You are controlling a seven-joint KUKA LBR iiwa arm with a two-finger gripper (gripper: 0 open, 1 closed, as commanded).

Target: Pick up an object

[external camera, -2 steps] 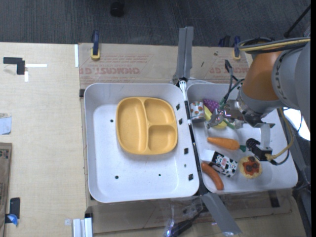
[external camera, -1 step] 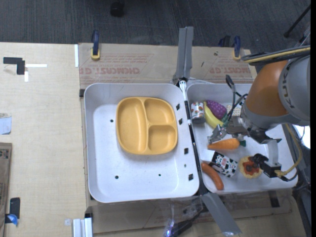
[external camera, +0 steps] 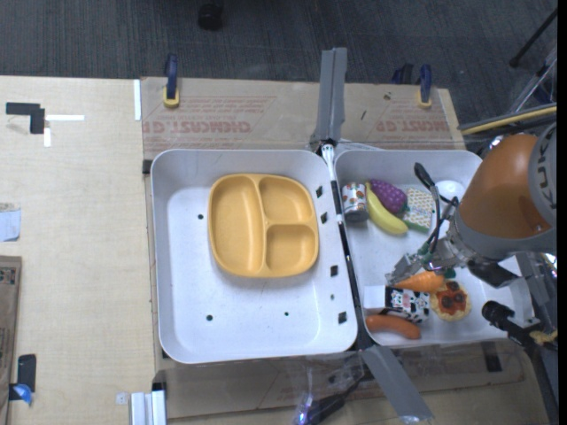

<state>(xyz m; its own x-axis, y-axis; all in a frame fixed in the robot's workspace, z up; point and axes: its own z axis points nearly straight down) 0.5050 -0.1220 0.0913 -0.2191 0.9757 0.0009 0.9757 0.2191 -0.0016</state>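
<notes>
While the end effector hangs low in the right bin — grip state unreadable — the carrot lies just beside it.

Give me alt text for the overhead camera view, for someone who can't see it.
A grey and orange robot arm reaches from the right, its end effector low over toy food in the right white bin: a carrot, banana, sausage and small can. The left white bin holds a yellow divided plate.

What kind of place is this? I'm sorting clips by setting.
Probably a robotics lab bench: a grey arm with orange band reaches over two shallow white bins, toy foods like a yellow plastic banana, clamped cardboard.
</notes>
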